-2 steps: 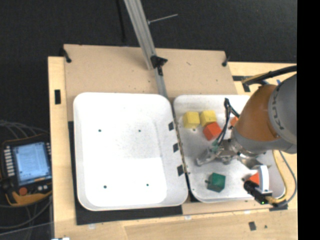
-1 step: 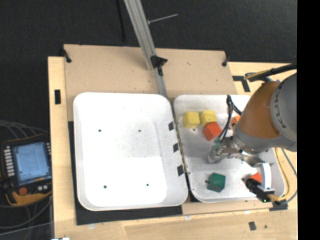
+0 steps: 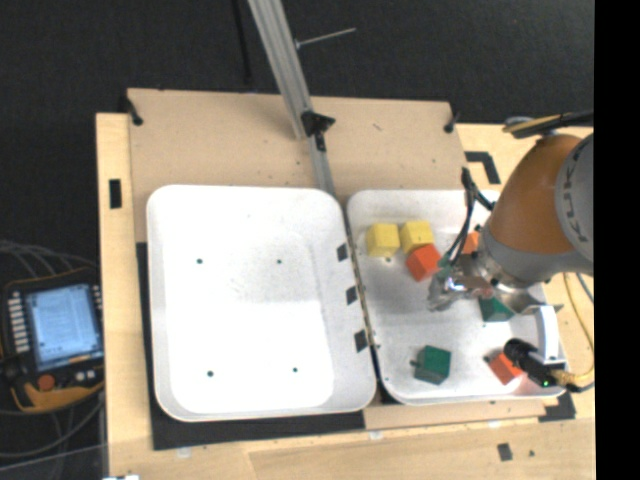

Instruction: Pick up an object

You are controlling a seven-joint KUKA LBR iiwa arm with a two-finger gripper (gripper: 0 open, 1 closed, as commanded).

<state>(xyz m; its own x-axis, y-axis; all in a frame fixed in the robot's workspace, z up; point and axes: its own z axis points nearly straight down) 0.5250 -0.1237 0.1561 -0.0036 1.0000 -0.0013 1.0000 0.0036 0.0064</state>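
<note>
Arm low over the right bin, among the blocks.

The gripper sits in the middle of the right bin; whether it is open or grips anything cannot be told. An orange block lies just above-left of it, with two yellow blocks beyond. A green block lies below, another at its right, an orange one lower right. The left bin fills centre-left.

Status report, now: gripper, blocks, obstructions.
Gripper low in right bin, fingers not readable. Nearest: orange block; two yellow blocks beside it; green block apart. Nothing seen held. Blocks crowded near gripper.
</note>
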